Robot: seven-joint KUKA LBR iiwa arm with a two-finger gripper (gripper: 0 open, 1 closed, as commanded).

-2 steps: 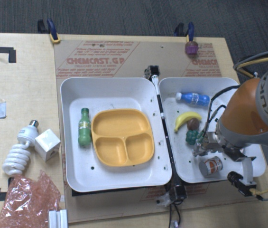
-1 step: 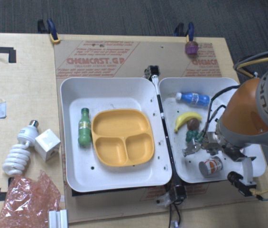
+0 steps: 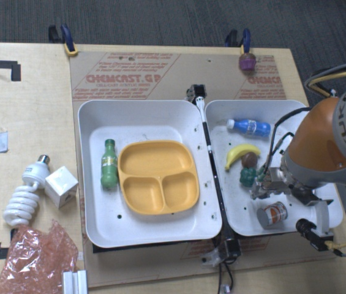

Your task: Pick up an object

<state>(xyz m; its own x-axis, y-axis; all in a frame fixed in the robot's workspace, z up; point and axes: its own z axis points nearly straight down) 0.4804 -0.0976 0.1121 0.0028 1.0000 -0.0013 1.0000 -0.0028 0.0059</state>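
Robot lab: clamped bench (image 3: 32, 103), bins (image 3: 93, 164)

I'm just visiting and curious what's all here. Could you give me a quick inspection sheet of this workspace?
Surface: bench bearing left bin and right bin.
Job's things: green bottle and yellow tray in left bin; blue bottle, banana, teal object, can in right bin.
Clutter: light bulb, white cube, pink wrap left of the bins.
Grippers: gripper low in right bin beside the teal object.
Cables: cables by the arm.
Surroundings: grey carpet.
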